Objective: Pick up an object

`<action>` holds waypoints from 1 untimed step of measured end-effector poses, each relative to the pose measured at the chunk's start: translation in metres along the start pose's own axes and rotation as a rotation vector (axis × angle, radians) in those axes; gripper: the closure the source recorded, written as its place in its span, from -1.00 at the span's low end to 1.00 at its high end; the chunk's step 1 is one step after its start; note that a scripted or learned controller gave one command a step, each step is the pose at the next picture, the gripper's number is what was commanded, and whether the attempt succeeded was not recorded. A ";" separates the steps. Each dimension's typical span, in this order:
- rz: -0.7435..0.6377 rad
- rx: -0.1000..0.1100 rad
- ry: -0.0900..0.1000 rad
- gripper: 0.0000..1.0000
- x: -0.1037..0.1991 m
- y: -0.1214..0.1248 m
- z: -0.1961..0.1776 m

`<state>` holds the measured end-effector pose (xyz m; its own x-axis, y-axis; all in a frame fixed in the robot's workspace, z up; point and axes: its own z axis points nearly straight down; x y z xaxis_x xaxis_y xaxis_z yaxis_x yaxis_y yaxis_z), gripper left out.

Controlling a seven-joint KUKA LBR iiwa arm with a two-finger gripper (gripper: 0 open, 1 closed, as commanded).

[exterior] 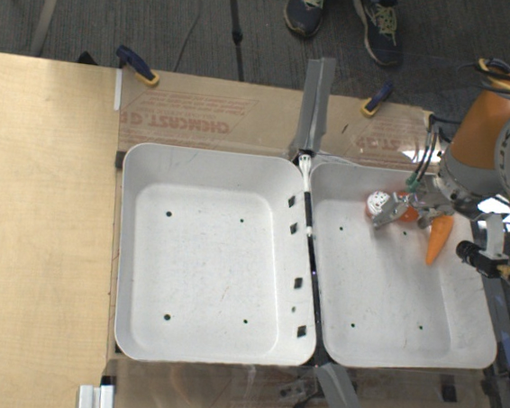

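Orange plastic carrot-shaped toy (pixel 438 239) lies near the far right corner of the right white plastic bin (pixel 386 335), beside a small red-and-white object (pixel 382 203). Gripper (pixel 397 211) sits low between them; finger state: cannot tell. Risk: crowding could cause a miss or nudge. Plywood table (pixel 27 220), clamps, shoes beyond.

One fixed camera looks down slantwise on both bins (pixel 134 231).

Orange carrot (pixel 438 240), upper right bin (pixel 385 348)
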<state>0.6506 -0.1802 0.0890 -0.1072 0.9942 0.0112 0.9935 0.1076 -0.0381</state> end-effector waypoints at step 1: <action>0.072 -0.036 -0.009 -1.00 0.090 -0.112 0.003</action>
<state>0.5292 -0.1025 0.0910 -0.0358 0.9994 0.0003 0.9994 0.0358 -0.0029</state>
